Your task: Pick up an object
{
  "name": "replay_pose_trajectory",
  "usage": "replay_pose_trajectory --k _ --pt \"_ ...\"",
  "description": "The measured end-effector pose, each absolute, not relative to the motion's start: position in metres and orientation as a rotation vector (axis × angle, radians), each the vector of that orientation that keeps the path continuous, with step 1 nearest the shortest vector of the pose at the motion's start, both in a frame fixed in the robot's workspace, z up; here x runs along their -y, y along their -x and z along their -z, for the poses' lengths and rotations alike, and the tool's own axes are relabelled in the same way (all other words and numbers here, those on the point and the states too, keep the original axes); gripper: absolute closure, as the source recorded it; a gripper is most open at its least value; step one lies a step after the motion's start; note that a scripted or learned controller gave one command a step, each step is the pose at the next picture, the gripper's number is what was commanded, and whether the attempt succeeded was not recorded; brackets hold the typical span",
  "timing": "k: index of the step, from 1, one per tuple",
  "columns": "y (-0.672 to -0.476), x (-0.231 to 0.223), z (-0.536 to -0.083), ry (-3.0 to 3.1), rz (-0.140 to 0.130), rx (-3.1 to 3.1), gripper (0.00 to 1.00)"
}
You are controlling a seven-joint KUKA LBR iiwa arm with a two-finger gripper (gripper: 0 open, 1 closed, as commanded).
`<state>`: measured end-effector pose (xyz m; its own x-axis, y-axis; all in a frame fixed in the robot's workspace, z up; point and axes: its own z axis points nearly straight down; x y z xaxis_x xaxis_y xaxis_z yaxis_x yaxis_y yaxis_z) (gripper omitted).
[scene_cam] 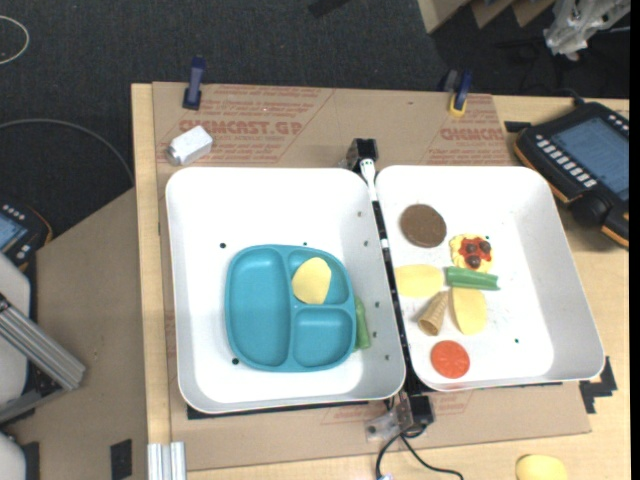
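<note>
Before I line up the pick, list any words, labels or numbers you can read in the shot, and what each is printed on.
"CAST" with more letters around it, in faded red print on the cardboard sheet behind the left bin; the rest is too blurred to read.
A matching red print on the cardboard behind the right bin: too blurred to read.
The handheld controller at the right has a screen and buttons: too small to read.

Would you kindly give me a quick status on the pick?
Toy food lies loose in right bin. Yellow piece sits on teal tray, left bin. Nothing blocking.
</note>
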<state>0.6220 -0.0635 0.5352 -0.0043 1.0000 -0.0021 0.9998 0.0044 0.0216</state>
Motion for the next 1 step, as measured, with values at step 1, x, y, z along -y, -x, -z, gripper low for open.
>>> replay_pose_trajectory --k 1 --pt "-0.5843 0.0902 -0.4177 -2.233 0.013 -2.223 1.00"
